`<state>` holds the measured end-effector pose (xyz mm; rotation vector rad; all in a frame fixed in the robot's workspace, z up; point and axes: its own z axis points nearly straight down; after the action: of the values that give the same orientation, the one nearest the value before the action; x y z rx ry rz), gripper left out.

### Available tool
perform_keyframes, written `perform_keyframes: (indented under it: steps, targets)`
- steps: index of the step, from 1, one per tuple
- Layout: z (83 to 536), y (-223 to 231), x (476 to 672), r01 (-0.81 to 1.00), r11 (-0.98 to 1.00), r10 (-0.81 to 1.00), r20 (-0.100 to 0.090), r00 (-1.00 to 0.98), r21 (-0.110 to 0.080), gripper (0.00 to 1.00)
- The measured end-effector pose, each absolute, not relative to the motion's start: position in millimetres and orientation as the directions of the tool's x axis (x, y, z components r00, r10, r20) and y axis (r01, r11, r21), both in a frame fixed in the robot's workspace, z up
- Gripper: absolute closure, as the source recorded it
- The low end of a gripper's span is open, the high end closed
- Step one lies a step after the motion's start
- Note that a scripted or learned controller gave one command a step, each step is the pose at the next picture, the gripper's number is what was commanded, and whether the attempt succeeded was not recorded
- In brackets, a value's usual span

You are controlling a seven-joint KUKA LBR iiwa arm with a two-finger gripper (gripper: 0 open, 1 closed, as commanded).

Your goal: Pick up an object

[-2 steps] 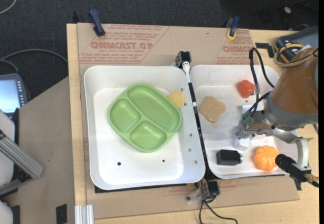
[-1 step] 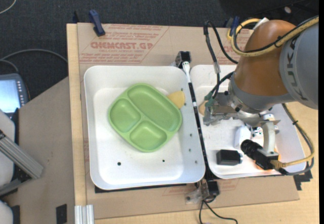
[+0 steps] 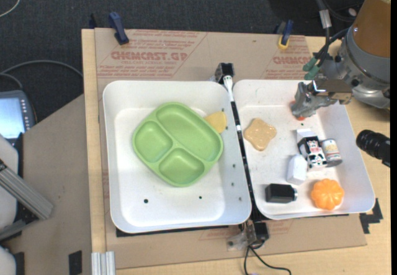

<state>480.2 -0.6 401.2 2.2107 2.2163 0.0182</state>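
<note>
A: Gripper (image 3: pixel 302 108) hovers low in the right bin (image 3: pixel 353 137); whether it's open, I can't tell.

B: Risk: closing on bare floor. Tan cookie (image 3: pixel 259 134) near, pumpkin (image 3: pixel 327 194) farther, small can (image 3: pixel 331 151) between.

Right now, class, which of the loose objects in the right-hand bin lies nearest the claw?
The tan cookie-shaped piece, just left of the claw. The orange pumpkin and black block sit along the bin's near edge.
</note>
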Motion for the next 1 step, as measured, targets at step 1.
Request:
perform_keyframes:
  steps: [1]
  targets:
    - [467.8, 87.2, 479.8, 1.000, 0.009, 1.000, 0.003, -0.009, 0.010, 1.00]
